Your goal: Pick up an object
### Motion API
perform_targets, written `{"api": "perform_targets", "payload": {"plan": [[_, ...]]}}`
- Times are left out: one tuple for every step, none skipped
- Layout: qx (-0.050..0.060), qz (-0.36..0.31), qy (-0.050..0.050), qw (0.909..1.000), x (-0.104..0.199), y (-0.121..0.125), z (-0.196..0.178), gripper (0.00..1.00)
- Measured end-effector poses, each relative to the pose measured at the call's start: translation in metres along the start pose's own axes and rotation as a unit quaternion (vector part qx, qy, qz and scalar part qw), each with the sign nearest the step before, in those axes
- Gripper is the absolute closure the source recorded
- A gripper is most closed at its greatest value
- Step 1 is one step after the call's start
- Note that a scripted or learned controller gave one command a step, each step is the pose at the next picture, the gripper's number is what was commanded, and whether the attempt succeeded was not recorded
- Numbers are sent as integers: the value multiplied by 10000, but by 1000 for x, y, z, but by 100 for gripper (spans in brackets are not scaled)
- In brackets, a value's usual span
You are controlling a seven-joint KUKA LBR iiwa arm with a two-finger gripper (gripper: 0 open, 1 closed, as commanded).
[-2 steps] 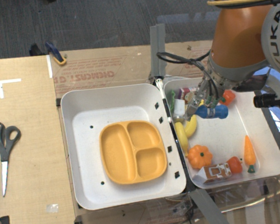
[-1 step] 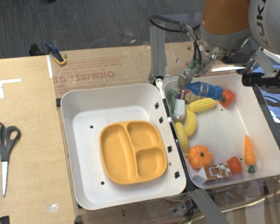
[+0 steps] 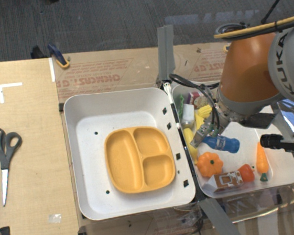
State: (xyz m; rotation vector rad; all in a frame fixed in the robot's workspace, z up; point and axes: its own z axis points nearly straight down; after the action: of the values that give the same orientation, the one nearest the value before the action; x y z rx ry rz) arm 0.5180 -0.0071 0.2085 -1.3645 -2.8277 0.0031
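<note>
My gripper (image 3: 203, 132) hangs low over the left part of the right bin (image 3: 280, 178), under the grey and orange arm (image 3: 247, 71). Its tip is just above the cap end of a blue bottle (image 3: 223, 143) lying on its side, and beside a yellow piece (image 3: 188, 136) at the bin's left wall. An orange pumpkin toy (image 3: 209, 164) sits just below the bottle. A carrot (image 3: 261, 161), a red toy (image 3: 245, 171) and a small brown box (image 3: 227, 180) lie near the bin's front. Whether anything is held cannot be made out.
The left bin (image 3: 87, 147) holds a yellow divided plate (image 3: 139, 158). A white bottle (image 3: 188, 114), yellow corn (image 3: 204, 113) and a green item (image 3: 180, 103) crowd the right bin's back, partly under the arm. Scissors (image 3: 4, 151) lie on the bench at far left.
</note>
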Motion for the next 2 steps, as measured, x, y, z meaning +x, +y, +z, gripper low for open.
{"api": "perform_targets", "payload": {"plan": [[-3, 342, -7, 9994, -22, 38, -54, 100], [-7, -537, -16, 9986, -81, 15, -121, 100]]}}
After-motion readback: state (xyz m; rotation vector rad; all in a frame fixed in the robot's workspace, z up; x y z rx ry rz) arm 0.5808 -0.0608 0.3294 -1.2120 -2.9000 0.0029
